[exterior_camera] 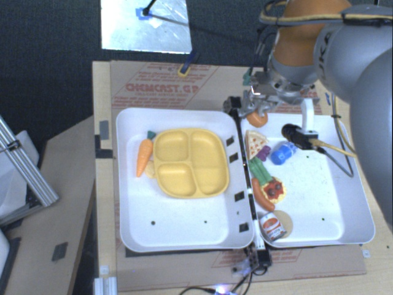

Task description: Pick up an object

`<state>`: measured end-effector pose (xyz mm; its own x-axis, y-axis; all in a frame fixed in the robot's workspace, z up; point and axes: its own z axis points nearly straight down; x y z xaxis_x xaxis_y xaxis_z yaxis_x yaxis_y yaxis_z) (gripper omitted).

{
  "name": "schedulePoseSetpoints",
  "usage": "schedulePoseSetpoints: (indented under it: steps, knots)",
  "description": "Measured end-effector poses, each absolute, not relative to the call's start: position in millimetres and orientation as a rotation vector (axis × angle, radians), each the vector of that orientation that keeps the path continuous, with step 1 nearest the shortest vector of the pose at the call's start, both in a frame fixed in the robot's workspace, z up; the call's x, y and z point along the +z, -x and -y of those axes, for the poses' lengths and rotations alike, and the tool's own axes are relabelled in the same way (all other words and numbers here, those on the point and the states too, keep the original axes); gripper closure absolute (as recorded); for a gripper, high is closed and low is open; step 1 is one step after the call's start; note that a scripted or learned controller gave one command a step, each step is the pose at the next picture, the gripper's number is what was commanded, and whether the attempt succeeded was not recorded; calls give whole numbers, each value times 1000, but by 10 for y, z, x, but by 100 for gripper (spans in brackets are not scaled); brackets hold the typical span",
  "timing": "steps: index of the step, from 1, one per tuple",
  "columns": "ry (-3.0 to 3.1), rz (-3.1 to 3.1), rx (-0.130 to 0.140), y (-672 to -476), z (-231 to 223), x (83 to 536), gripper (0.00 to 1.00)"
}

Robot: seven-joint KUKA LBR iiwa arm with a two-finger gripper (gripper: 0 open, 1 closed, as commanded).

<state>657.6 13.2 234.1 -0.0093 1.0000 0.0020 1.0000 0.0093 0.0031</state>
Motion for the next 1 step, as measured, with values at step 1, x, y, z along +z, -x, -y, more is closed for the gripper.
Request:
schedulePoseSetpoints:
  steps: [1]
  knots:
    - [-2211, -2231, 4, -6564, -623, 2377, 100]
